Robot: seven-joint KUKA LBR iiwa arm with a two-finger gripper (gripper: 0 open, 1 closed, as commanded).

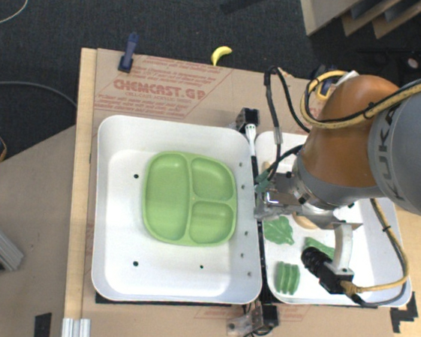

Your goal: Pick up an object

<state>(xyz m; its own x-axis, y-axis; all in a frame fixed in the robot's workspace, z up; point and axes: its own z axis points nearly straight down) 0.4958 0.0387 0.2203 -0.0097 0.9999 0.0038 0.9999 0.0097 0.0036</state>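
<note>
The green leaf-shaped toy lies in the right bin, near its left wall, just beneath the arm's wrist. Nothing looks lifted yet, so the pick remains undone. I cannot tell how the jaws stand.

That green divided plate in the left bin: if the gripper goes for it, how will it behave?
The green divided plate looks like stiff moulded plastic, so it probably won't flop. It lies flat and wide in the left bin, so it likely slides rather than tips when pushed. Its low rim gives fingers little to pinch; a grasp may slip.
</note>
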